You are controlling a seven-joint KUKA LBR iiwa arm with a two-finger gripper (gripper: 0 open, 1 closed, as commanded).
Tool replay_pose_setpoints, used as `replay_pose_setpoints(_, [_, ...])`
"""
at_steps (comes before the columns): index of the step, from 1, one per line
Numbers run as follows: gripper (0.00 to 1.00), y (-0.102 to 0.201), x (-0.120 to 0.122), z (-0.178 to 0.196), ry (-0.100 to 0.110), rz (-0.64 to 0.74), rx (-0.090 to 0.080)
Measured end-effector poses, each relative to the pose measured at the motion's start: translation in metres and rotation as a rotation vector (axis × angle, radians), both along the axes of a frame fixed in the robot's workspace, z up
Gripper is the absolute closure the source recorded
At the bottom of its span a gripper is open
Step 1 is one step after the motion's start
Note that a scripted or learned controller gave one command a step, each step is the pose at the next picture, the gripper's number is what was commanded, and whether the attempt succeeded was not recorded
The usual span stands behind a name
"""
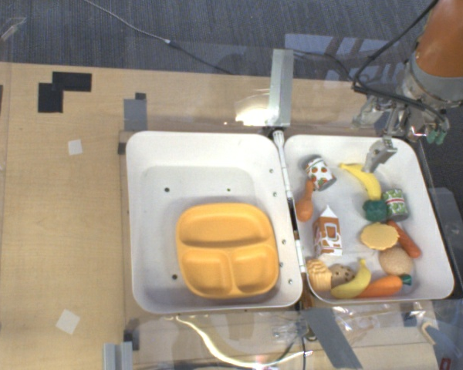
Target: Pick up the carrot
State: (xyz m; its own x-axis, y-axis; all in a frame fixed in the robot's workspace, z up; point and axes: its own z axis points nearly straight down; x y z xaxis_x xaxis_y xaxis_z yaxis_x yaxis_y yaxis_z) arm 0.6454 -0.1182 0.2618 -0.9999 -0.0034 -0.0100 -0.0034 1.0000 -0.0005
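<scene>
Carrot point(383, 286) lies far below the gripper point(381, 154), against the right bin's point(440, 245) near rim, its green top toward the right wall, a banana point(353, 280) touching its other end. Toys crowd the bin's right side; bare floor opens left of the gripper. The gripper hangs above a second banana point(363, 179), holding nothing; I cannot tell its spread.

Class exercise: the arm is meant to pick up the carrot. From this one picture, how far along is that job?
Nothing looks done yet: the carrot lies at the near edge of the right bin, beside a banana. In hand: the gripper hangs over the bin's far end, near another banana, with no item seen in it. Left: travelling to the carrot, grasping and lifting it.
</scene>
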Motion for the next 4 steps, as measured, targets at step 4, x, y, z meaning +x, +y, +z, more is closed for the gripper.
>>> replay_pose_setpoints(4, [0.00, -0.086, -0.126, -0.093, 0.011, -0.475, 0.004])
